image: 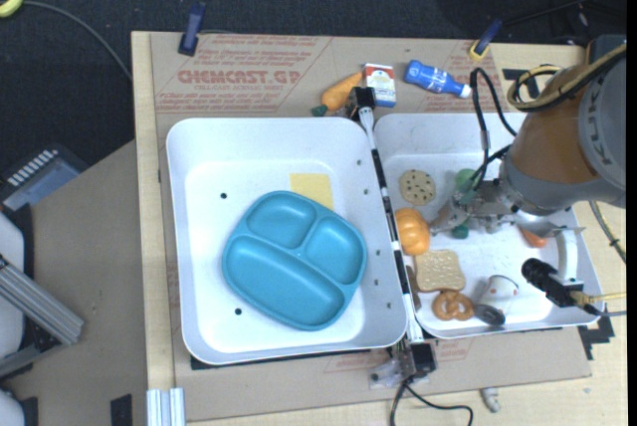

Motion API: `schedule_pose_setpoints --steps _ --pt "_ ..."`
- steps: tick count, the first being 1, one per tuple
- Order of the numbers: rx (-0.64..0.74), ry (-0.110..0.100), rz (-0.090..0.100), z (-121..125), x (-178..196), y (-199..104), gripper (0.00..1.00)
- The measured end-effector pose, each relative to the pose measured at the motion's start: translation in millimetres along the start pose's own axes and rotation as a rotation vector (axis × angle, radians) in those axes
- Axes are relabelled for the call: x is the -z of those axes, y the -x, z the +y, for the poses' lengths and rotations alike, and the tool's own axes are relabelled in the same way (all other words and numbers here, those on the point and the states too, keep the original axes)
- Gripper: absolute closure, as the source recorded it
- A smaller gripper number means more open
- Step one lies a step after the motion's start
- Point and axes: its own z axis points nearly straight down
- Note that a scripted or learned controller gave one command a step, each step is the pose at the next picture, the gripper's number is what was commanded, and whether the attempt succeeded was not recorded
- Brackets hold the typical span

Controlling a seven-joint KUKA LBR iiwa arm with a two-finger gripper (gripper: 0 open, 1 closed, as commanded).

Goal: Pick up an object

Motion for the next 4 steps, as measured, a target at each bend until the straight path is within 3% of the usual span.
schedule_pose_setpoints --steps 1,2,3,4 --pt "0.000 0.001 0.000 0.4 9.8 -0.2 1.00" --pt "0.000 0.001 0.000 0.3 9.7 -0.2 0.00" --pt "-0.001 0.003 -0.001 0.8 19.7 -0.4 1.00" --pt "0.000 0.003 -0.001 0.7 19.5 -0.4 0.00"
